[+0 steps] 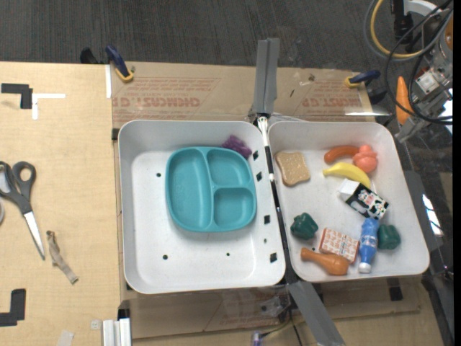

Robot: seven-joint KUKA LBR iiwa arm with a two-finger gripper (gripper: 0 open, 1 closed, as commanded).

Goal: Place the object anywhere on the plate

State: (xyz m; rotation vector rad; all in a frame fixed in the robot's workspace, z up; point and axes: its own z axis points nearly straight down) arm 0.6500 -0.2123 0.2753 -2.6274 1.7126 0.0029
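I am hovering off the right bin's [407, 193] far corner; I cannot tell my gripper's [431, 85] state. The bread slice [292, 168] is lying below-left, the teal divided plate [211, 188] waiting beyond it.

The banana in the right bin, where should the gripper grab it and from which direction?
Probably best to grip the banana across its thick middle, coming straight down from above. It lies flat, curving from left down to right, so its long sides are exposed. Its right end meets the black and white carton and the sausage lies just above it, so the middle leaves the most room.
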